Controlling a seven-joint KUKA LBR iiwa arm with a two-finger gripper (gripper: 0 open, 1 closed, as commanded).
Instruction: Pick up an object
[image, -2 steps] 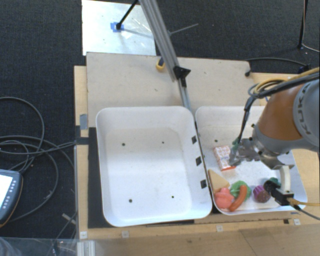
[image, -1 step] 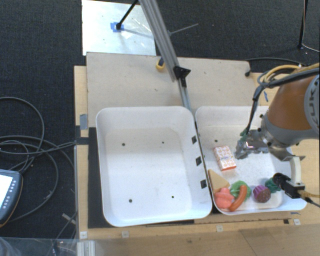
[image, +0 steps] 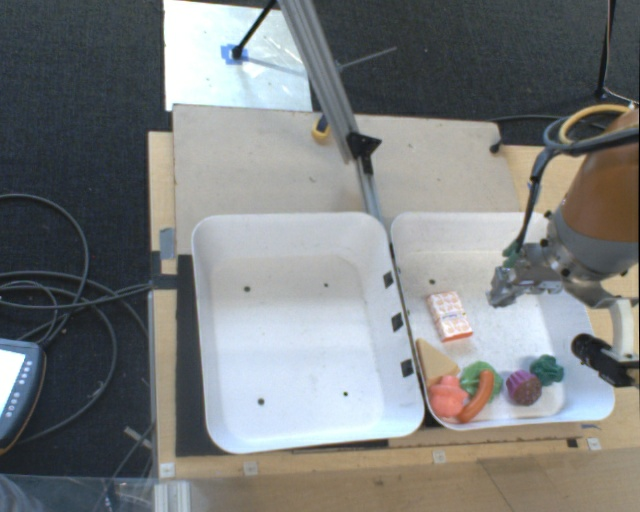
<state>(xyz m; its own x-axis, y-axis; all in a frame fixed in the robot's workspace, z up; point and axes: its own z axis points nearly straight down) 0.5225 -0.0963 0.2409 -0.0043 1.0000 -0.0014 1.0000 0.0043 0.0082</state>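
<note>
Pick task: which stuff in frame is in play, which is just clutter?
In play:
gripper over the right bin
small box
wedge
tomato
sausage
greens
purple piece
broccoli

Clutter:
left bin
pole across the bench
cables
tablet

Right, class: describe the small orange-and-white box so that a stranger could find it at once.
Start at the right bin, the one the arm reaches over. The small box lies alone near its middle, above the toy food heaped along the near wall. It is the one flat, rectangular thing there, patterned orange and white.
</note>
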